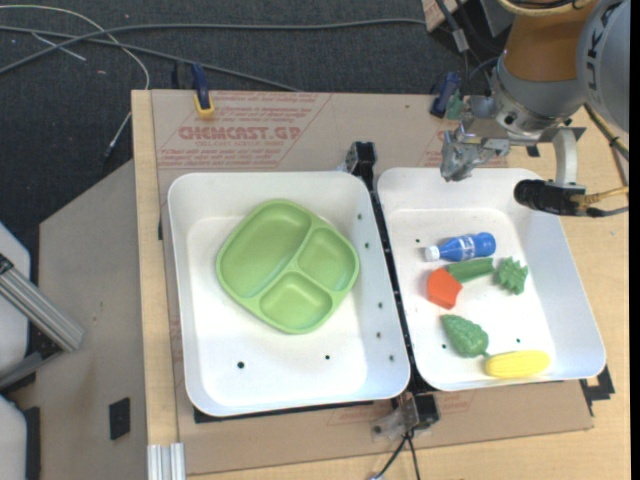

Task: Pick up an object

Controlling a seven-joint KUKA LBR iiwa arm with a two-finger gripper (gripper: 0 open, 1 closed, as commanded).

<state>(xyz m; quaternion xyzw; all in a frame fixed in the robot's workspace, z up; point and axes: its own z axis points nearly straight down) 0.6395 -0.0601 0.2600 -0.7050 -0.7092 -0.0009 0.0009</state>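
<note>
Tool point(458, 171) hangs over the far edge of the right bin point(580, 308), fingers narrow and holding nothing, well apart from the blue bottle point(463, 247).

Bench point(300, 128), topped with a brown board printed in red lettering, spanning the frame's centre. Two shallow white bins lie directly on it, side by side and touching along their inner edges. Left bin point(200, 368), centre-left, contains a green divided plate point(287, 265). Right bin point(570, 298), centre-right, contains a blue bottle point(463, 247), a green stick point(470, 269), a small green piece point(512, 275), an orange block point(443, 288), a green lump point(465, 335) and a yellow piece point(517, 364). A blue-and-yellow clamp point(202, 94) grips the board's upper-left edge; black clips point(361, 157) sit at the bins' junction, top and bottom.
</note>
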